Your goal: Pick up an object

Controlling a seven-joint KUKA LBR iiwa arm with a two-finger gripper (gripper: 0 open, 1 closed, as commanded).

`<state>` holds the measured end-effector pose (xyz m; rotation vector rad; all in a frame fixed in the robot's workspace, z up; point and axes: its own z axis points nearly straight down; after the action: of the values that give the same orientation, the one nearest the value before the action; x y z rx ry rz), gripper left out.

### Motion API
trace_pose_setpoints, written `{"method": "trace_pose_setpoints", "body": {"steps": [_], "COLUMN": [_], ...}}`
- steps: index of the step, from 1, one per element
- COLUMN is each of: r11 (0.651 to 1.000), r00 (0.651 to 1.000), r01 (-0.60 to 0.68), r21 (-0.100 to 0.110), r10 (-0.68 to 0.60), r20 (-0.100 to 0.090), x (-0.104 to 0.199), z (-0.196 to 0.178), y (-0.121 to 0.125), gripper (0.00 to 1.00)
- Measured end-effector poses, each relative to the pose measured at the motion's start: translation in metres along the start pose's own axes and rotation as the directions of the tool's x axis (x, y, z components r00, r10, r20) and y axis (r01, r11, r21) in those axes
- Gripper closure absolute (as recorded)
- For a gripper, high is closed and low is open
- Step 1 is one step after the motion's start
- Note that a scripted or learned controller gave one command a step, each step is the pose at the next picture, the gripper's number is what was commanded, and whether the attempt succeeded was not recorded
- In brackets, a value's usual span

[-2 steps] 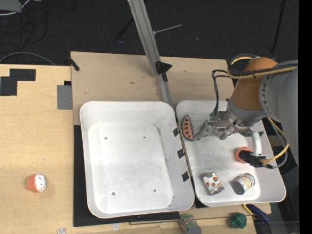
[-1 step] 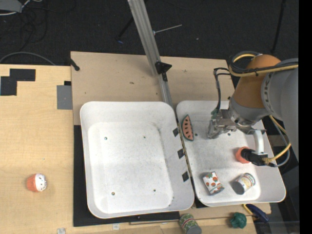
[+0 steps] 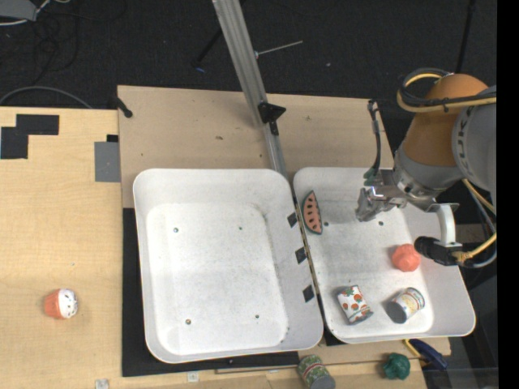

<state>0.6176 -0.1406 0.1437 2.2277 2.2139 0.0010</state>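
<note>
From the camera above, the arm (image 3: 442, 148) is reaching in over the right bin (image 3: 442, 327), its jaws (image 3: 366, 207) hanging above the bin's upper middle; whether they are parted or closed I cannot tell, and nothing is showing between them. Relative to the jaws, a watermelon-slice toy (image 3: 312, 212) is lying just leftward against the bin's left wall, an orange ball (image 3: 405, 258) is sitting below and rightward, and a patterned box (image 3: 353, 304) and small can (image 3: 405, 305) are lying further down.
</note>
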Motion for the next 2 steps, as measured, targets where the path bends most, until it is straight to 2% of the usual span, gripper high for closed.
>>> {"method": "trace_pose_setpoints", "body": {"steps": [1, 2], "r11": [1.0, 1.0], "r00": [1.0, 1.0], "r01": [0.004, 0.006], "r21": [-0.003, -0.001], "r10": [-0.004, -0.006], "r20": [0.001, 0.0], "x": [-0.003, -0.004], "z": [-0.064, -0.097], "y": [-0.001, -0.001], "gripper": [1.0, 1.0]}}
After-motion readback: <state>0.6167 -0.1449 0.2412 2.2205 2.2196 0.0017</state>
